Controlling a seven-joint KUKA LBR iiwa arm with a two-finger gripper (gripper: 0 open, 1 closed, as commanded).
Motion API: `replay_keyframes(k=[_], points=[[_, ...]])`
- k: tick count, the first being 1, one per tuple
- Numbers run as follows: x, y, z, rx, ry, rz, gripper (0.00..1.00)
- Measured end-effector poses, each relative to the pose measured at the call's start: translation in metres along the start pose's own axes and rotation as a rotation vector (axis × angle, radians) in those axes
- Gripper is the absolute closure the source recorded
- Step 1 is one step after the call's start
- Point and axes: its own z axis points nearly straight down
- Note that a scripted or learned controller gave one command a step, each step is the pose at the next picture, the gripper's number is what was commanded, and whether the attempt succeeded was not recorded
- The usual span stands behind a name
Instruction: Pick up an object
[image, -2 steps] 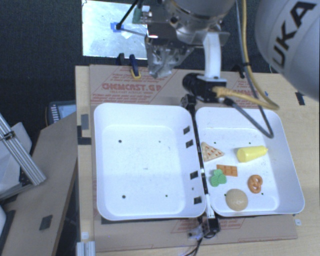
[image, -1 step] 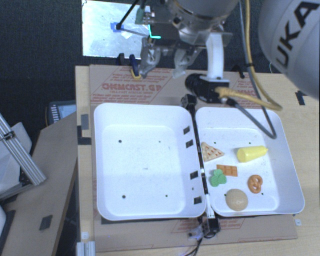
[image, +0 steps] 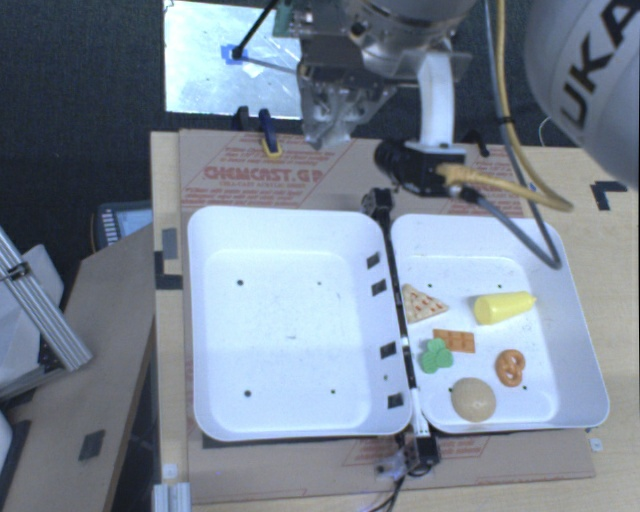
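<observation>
Hovering pincer — high, behind left bin

This looks like a robotics lab — a wooden bench with two white bins on a printed cardboard sheet, loose cables near a mounted black device, and aluminium framing at the left — not a home.
</observation>
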Motion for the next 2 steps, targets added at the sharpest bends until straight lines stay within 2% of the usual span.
replay_keyframes(k=[1, 2], points=[[-0.001, 0.019, 0.013, 0.003, -0.002, 0.007, 1.00], [-0.032, -0.071, 0.140, 0.020, -0.008, 0.008, 1.00]])
